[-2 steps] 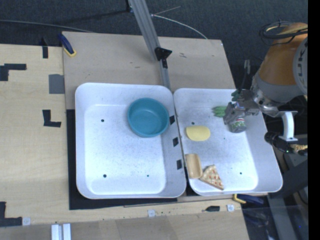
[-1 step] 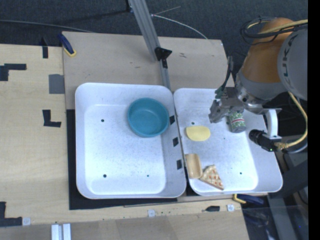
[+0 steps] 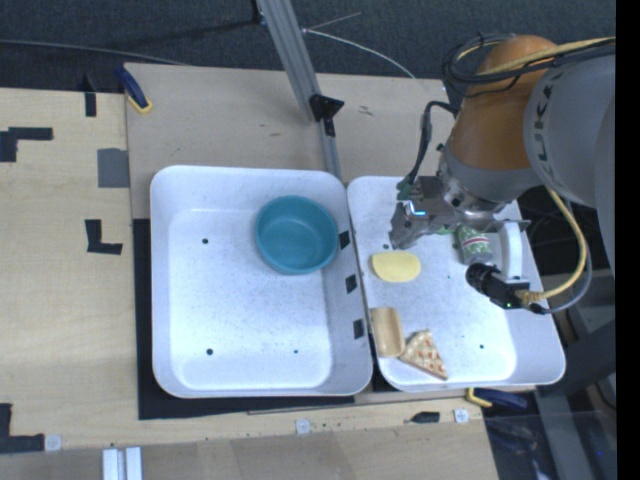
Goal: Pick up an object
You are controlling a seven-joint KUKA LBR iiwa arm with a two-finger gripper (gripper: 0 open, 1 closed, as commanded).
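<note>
Over on the far left the wooden bench shows a few dark tape marks, and then comes the left bin, a shallow white tray with a speckled floor. Toward its upper right corner sits a blue bowl, upright, with nothing visible inside it and well apart from the tray's other walls. A slanted grey metal pole runs down from the top of the scene and ends near the seam where the two trays meet. Just past that seam lies the right bin, and this is where the loose objects are. A pale yellow oval piece rests on the floor in the upper middle of this tray. Below it, hard against the left wall, stands a small tan block like a bread roll, and touching or just beside that is a triangular pizza slice near the front rim. Above the yellow piece hangs the gripper, dark and pointing down, its tips just above and slightly left of the yellow piece; whether it is released or clenched I cannot tell from this angle, and nothing shows between its tips. To its right a green and white object lies partly hidden under the arm, whose orange band and grey body fill the upper right.
</note>
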